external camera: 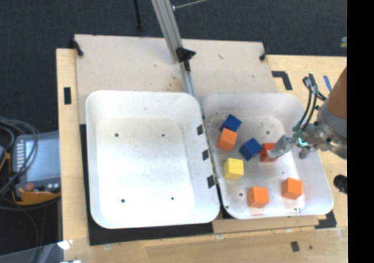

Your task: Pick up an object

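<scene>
Two shallow white bins sit side by side on the bench, and all the blocks are in the right bin. The gripper reaches in over that bin's right edge and sits low near the bin's middle, right against a red block. The block lies at the fingertips, touching them, but I cannot tell whether the fingers are clenched on it or just resting beside it.

Just left of the red block is a blue cube. Toward the bin's far left part, another blue cube touches an orange cube just in front of it. A yellow cube sits near the left wall, toward the front. Along the front edge lie two more orange cubes, one near the middle and one toward the front right corner.

The left bin shows only its speckled white floor.
</scene>
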{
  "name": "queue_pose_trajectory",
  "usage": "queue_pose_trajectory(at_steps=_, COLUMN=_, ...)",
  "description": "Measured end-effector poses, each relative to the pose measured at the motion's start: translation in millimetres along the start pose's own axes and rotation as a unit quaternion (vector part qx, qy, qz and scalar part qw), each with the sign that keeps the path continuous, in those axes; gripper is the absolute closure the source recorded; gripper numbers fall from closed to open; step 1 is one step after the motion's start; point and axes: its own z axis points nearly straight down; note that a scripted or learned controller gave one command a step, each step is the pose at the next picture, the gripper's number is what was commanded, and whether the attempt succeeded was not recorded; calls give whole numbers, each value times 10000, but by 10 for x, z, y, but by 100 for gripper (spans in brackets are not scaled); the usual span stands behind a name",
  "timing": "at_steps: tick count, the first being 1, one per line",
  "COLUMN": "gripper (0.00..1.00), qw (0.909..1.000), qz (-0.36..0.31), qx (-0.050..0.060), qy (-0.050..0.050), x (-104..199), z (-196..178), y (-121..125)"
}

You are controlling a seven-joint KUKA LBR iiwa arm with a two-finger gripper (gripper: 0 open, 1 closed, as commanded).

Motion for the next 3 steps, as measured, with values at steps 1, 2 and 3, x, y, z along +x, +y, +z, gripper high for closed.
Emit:
queue_pose_trajectory(at_steps=1, gripper=0, qw=10000, qz=4, qx=-21, qy=-4, x=0, z=-22, y=9)
queue_pose_trajectory(at_steps=2, gripper=0, qw=10000, qz=19, qx=1, qy=-10, x=44, z=414, y=29)
queue_pose_trajectory(at_steps=3, gripper=0, qw=10000, qz=15, qx=11, qy=-8, x=30, z=1046, y=22)
